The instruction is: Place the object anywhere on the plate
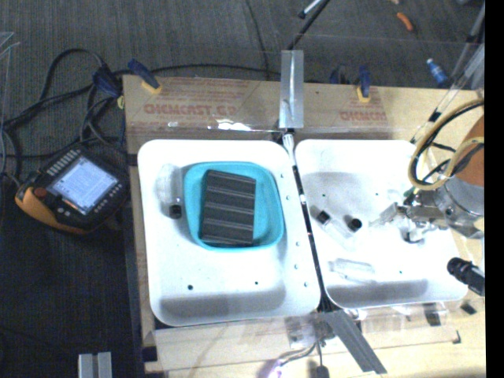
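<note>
Gripper right of blue plate, grip state unclear; risk: clear tube slipping, already-present dark ridged block crowding landing space.

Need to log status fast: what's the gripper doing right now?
Gripper: over the right bin, open or shut cannot be told.
</note>
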Tool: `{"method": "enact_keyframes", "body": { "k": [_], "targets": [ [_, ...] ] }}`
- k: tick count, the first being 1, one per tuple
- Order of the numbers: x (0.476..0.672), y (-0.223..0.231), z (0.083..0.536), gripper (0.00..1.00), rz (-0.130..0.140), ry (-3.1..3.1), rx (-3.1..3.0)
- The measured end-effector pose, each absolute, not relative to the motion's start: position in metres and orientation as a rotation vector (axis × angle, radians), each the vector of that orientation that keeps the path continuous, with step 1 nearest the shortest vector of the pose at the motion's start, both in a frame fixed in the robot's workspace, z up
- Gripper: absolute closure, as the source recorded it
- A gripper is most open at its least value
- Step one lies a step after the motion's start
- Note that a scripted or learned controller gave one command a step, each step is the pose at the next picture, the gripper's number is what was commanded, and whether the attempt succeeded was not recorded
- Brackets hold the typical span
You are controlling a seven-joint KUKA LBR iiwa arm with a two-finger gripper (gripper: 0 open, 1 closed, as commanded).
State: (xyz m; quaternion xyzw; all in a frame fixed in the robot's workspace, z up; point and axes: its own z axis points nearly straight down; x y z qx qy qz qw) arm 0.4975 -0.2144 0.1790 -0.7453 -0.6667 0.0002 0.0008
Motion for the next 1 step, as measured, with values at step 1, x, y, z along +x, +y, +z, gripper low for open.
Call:
{"method": "enact_keyframes", "body": {
  "k": [1],
  "targets": [
    [0.4833, -0.1751, 0.0982, 0.00, 0.002, -2.107, -2.327]
  ]
}}
